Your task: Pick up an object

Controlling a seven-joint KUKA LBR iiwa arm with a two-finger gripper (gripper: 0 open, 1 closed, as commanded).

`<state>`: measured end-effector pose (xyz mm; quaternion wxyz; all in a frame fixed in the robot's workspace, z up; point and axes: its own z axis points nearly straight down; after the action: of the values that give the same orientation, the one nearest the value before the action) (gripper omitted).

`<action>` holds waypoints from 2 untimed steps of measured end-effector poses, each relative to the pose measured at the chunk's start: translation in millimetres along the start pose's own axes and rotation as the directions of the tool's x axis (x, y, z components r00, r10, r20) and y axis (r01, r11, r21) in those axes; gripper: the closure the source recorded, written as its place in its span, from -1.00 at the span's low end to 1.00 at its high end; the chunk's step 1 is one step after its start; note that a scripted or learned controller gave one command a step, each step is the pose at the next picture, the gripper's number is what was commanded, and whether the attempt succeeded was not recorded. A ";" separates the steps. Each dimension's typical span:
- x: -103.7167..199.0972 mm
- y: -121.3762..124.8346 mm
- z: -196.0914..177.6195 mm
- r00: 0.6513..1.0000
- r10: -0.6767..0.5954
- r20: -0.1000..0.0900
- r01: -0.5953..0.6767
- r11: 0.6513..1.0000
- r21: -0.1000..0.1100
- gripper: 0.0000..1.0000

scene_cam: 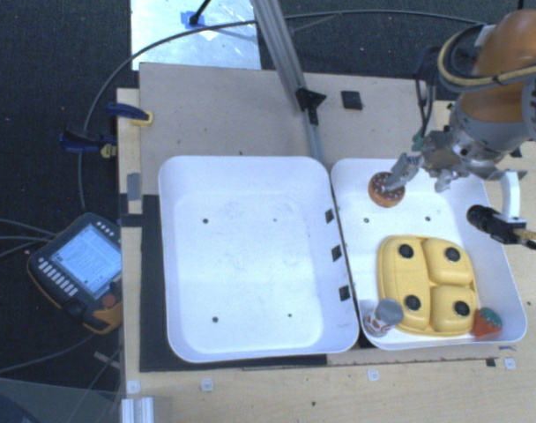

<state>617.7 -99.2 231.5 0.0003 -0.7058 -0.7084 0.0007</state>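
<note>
A small brown ring-shaped toy like a doughnut [386, 191] lies at the back left of the right bin [504, 263]. My gripper [423, 176] hangs over the back of that bin and is open. Its left fingertip [399, 174] is at the doughnut's upper right edge, and the right fingertip [445, 182] stands apart over bare bin floor. Nothing sits between the fingers. A yellow four-lobed block [427, 285] with black dots fills the bin's front half. A grey-and-white cup-like piece [383, 316] lies at its front left. A red strawberry [487, 322] lies at the front right corner.
The left bin [241, 258] adjoins the right one, with black clips [337, 253] along the shared wall. A slanted metal pole [281, 47] rises behind the bins. A teach pendant [78, 267] lies off the bench at the left.
</note>
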 end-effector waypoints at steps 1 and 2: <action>-6.3 -7.3 57.3 1.000 0.003 0.000 -0.003 1.000 0.002 -1.00; -6.5 -8.7 99.1 1.000 0.002 0.000 -0.002 1.000 0.001 -1.00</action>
<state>608.9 -105.8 132.4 0.0007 -0.7067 -0.7076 0.0009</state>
